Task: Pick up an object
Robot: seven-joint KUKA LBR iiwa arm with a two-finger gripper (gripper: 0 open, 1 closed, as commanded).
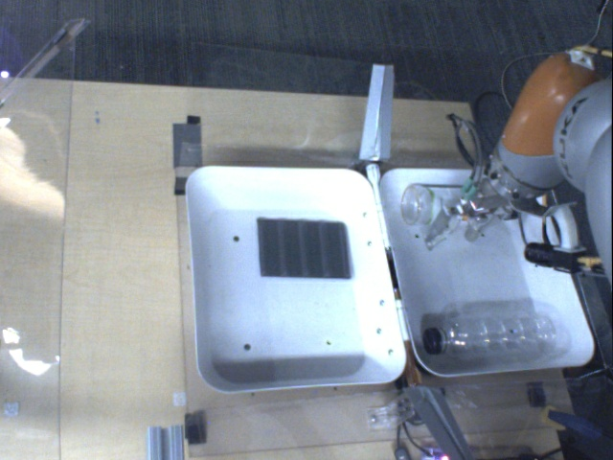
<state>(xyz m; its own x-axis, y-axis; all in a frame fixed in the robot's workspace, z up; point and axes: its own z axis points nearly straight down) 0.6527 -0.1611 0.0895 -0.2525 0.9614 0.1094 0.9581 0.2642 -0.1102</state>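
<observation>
Bottle (493,332) near edge, end effector (458,220) beyond

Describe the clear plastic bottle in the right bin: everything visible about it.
The clear plastic bottle lies on its side along the near wall of the right bin, dark cap pointing toward the left bin. Its body is transparent and ribbed and looks empty. It rests on the bin floor, apart from the gripper.

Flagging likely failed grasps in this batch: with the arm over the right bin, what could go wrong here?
The end effector sits low beside a small clear glass near the bin's left wall; it could push the glass against that wall instead of grasping. The clear plastic bottle lies on its side and might roll if bumped. Both items are transparent and look smooth, so slipping is plausible.
</observation>
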